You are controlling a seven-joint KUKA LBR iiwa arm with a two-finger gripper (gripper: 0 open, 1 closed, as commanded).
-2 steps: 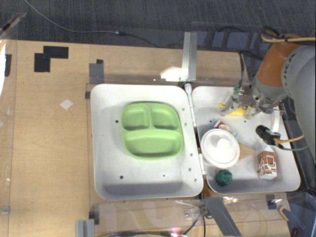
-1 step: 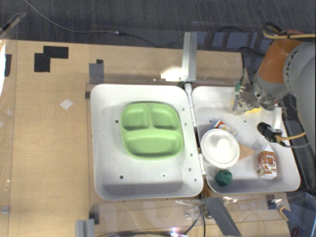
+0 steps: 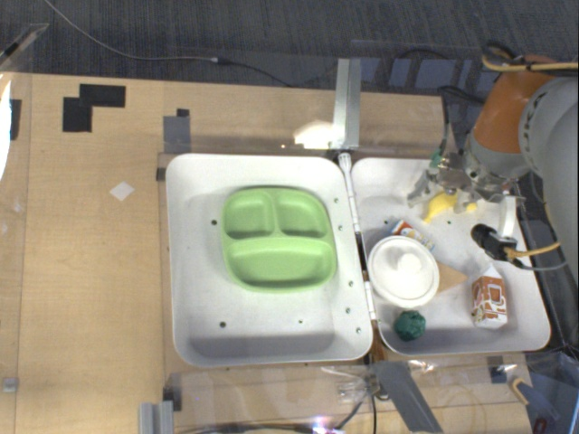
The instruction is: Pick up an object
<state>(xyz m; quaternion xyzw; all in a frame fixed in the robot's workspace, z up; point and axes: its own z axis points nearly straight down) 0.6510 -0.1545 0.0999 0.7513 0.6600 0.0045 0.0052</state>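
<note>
My gripper (image 3: 445, 188) hangs low over the back of the right bin (image 3: 534, 333), below the orange band of the arm. A small yellow object (image 3: 441, 207) lies right under it, partly covered by the gripper; whether they touch is unclear. In front of it a white bowl (image 3: 404, 268) stands near the bin's left wall. A dark green ball (image 3: 411, 325) lies at the front. A brown and white carton (image 3: 489, 299) rests at the right. A small colourful packet (image 3: 412, 231) peeks out behind the bowl.
The left bin (image 3: 194, 333) holds a green divided plate (image 3: 276, 238) at its middle. A tan flat piece (image 3: 452, 283) lies beside the bowl. A metal divider (image 3: 355, 233) separates the bins. Free floor shows at the right bin's front right.
</note>
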